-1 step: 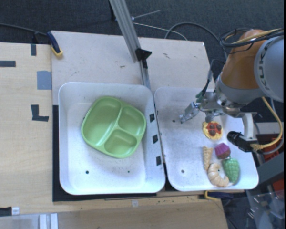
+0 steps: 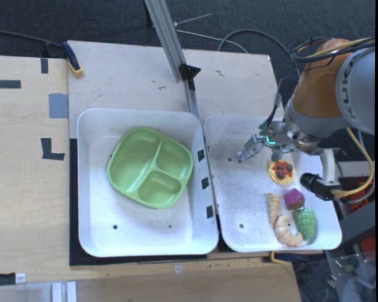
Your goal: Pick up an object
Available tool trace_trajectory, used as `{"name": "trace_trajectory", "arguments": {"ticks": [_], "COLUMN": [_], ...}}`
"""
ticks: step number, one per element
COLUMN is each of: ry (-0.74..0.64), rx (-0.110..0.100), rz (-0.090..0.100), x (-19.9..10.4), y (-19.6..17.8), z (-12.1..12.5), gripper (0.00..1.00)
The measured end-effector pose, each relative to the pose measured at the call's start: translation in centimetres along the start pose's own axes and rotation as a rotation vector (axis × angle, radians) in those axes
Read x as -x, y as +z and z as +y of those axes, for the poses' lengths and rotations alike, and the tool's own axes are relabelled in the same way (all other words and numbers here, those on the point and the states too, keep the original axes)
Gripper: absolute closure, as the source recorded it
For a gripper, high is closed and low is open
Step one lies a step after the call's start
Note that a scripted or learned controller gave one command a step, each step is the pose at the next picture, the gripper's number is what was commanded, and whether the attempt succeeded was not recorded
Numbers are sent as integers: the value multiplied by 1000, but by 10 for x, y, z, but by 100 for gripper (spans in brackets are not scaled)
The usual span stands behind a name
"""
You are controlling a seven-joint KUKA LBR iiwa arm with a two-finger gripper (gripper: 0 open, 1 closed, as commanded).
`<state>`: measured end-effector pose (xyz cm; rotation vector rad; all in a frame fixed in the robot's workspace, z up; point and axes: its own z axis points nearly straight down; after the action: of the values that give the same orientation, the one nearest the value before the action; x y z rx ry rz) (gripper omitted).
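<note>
White and shallow, the left bin holds a green divided plate near its middle. Beside it, the right bin carries a cluster of toy foods along its right side: a croissant, green grapes, a small pizza slice, a magenta piece and a tan stick. The gripper hangs over the right bin's upper part, left of the pizza slice, fingers spread and holding nothing.
</note>
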<state>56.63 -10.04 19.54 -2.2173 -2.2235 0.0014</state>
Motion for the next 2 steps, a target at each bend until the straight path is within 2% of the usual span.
{"name": "trace_trajectory", "arguments": {"ticks": [1, 2], "ry": [1, 1], "rx": [-5, -6], "rz": [0, 0], "x": [-2, -6], "y": [45, 104], "z": [-6, 0], "gripper": [0, 0]}}
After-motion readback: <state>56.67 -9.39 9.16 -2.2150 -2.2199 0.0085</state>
